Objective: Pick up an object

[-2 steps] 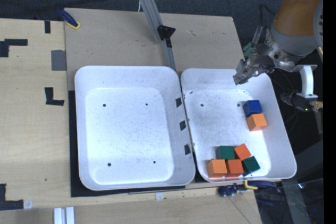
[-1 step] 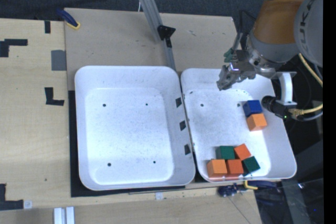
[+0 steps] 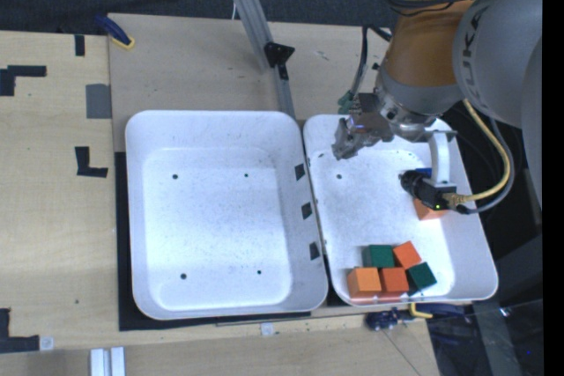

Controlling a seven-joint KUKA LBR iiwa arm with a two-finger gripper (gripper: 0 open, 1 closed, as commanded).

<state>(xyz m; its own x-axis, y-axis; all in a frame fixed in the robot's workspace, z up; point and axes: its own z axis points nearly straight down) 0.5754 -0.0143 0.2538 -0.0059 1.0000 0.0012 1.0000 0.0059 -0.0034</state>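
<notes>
My gripper [image 3: 345, 145] hangs over the far left part of the right bin [image 3: 352, 207], near the wall between the two bins. Nothing shows between its fingers. A cluster of blocks lies at the near end of that bin: an orange block [image 3: 363, 281], a second orange one [image 3: 394, 279], a third orange one [image 3: 406, 254], a green block [image 3: 380, 256] and a dark green block [image 3: 422, 276]. Another orange block [image 3: 429, 209] sits at the bin's right wall, partly hidden by a black fitting. All the blocks lie well clear of the gripper.
The left bin [image 3: 220, 207] stands beside the right one. A slanted metal pole [image 3: 251, 4] with a black clamp rises behind the bins. The arm's large grey and orange body [image 3: 441, 40] overhangs the right bin's far right corner, with cables trailing.
</notes>
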